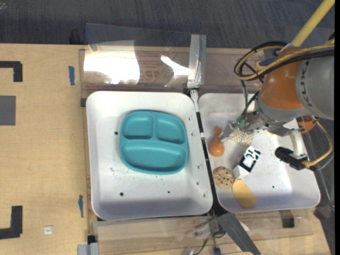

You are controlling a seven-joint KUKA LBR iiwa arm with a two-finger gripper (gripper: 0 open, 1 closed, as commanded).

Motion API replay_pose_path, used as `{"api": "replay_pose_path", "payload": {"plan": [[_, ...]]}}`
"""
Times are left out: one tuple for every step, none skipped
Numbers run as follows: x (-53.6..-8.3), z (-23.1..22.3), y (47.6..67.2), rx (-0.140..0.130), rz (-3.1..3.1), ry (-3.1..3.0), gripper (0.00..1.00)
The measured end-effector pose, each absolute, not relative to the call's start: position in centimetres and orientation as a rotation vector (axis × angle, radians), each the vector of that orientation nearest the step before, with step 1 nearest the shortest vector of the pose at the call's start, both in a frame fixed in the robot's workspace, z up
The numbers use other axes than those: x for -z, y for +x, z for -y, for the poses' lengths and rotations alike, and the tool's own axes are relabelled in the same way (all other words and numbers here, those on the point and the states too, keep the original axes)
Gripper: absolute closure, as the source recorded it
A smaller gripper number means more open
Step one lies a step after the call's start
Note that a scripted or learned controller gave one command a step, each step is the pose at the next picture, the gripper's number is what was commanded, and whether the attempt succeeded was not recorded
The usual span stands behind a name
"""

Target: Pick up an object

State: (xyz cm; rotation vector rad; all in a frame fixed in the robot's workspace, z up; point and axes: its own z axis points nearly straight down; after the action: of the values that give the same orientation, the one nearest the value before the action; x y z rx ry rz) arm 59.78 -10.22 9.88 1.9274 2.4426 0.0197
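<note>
My gripper [232, 131] reaches down into the right bin [276, 195] from the grey arm with the orange band [281, 89]. It hangs just right of a small orange piece [215, 145] near the bin's left wall. A speckled white item [245, 137] lies directly beside the gripper's tip. A black and white object [248, 160] sits a little below it. A round chocolate-chip cookie [223, 177] and a tan oval item [244, 193] lie at the bin's front left. I see nothing held in the gripper.
The left bin [101, 185] holds a teal divided plate [154, 142]. A black part [289, 158] with cables sticks out over the right bin's right side. A clear plastic sheet [138, 62] stands behind the bins. A yellow rod [316, 17] crosses the top right.
</note>
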Motion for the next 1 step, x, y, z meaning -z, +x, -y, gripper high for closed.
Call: {"api": "replay_pose_path", "payload": {"plan": [[-10.14,13.95,63.01,-0.015,-2.404,1.992,0.0]]}}
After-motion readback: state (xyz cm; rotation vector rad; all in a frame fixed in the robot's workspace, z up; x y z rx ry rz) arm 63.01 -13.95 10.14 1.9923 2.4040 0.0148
